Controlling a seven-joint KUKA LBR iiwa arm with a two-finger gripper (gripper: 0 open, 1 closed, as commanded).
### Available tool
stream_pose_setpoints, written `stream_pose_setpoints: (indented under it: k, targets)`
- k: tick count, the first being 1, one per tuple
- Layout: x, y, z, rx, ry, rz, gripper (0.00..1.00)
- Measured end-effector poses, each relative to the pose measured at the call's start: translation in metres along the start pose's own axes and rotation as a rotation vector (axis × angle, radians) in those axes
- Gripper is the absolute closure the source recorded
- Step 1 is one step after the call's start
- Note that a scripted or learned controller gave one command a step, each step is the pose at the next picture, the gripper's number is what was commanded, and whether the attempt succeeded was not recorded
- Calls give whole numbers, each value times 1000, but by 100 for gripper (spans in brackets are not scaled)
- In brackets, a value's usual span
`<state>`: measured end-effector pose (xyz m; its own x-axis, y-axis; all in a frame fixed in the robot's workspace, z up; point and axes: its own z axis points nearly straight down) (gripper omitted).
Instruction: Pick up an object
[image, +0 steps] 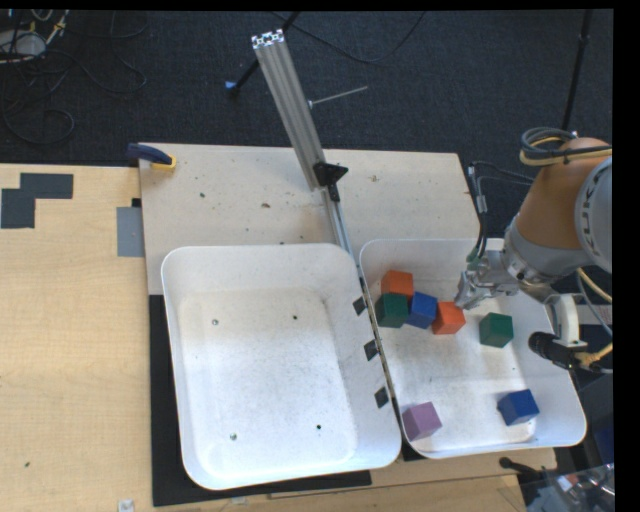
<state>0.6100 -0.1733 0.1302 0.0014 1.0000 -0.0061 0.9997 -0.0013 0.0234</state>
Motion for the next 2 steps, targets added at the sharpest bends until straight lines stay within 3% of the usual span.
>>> stream_pose_setpoints:
  k: [1, 2]
  targets:
    - [8, 5, -49, 21, 6, -4, 100]
    - [7, 7, -102, 20, 5, -3, 100]
